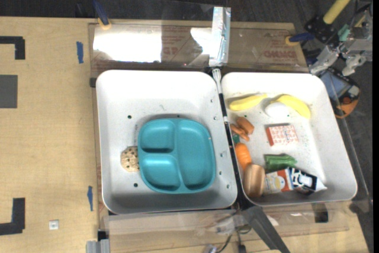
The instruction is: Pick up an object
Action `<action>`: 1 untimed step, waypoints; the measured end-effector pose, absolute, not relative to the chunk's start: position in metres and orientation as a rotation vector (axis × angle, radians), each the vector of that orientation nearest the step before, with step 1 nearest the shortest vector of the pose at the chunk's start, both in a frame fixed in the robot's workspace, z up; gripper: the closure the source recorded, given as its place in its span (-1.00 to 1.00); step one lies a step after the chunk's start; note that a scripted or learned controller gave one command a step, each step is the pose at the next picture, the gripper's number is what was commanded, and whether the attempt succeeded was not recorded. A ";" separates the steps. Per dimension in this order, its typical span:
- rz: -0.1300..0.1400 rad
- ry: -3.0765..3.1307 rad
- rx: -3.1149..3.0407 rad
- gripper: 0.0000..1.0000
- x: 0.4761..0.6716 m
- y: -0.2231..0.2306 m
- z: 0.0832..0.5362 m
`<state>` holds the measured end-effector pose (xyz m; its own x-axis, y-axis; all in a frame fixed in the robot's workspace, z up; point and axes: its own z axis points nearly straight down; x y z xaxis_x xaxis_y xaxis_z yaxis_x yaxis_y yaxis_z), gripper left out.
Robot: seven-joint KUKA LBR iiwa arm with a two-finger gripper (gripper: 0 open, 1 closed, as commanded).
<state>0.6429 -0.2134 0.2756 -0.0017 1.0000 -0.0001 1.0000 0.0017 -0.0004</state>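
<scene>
My gripper (342, 57) hangs at the upper right of the frame, outside the bins and just past the top right corner of the right bin (324, 145). It sits amid cables and grey hardware, and I cannot tell whether it is spread or pressed together. I see nothing in its grasp. I judge it is parked off to the side so the camera gets a clear look at both bins before a pick is chosen. The nearest things to it, down and to the left, are the yellow banana (295, 105) and a small white piece (275, 108) touching it, with a second yellow piece (246, 102) beside them along the top of that bin. Lower lie a red-and-white card (281, 134), loose orange carrots (241, 126) against the left wall, a green piece (279, 160), a brown rounded piece (254, 179) and a black-and-white carton (299, 179) crowded at the bottom. The left bin (118, 103), farther off, holds a teal divided tray (176, 154) with a cookie (129, 158) touching its left edge. The banana seems the likeliest target, being closest.
</scene>
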 end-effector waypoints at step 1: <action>0.006 -2.335 -2.091 -1.00 0.559 -0.186 0.181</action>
